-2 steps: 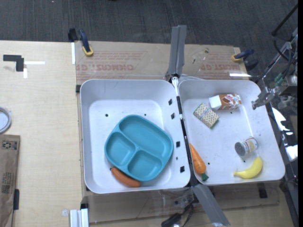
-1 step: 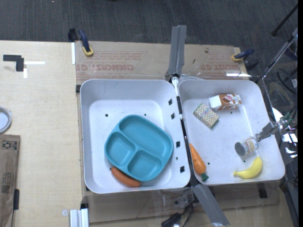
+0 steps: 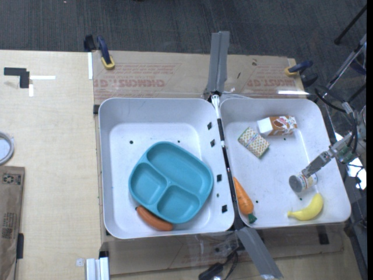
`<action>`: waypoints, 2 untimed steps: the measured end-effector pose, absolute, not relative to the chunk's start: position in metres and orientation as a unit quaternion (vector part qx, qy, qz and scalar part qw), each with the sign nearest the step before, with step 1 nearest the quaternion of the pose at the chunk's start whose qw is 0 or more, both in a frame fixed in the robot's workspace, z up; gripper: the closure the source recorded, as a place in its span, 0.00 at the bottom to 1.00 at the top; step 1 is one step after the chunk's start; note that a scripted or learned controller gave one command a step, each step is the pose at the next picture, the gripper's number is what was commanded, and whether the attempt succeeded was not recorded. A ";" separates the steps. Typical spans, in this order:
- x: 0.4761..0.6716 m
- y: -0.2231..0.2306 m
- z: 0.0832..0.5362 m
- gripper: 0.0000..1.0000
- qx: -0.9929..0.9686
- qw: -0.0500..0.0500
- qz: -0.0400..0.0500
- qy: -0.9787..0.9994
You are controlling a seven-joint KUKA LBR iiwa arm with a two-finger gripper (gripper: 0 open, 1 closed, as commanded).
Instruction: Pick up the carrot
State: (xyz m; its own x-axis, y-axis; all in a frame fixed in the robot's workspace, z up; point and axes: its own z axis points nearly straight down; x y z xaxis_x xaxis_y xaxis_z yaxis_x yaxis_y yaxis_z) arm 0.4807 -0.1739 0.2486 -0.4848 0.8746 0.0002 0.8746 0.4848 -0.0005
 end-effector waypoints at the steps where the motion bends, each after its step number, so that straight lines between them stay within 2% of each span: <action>1: 0.478 -0.160 0.121 0.00 -0.363 0.001 0.000 -0.932; 2: 0.504 -0.102 0.091 0.00 -0.108 0.000 -0.001 -0.994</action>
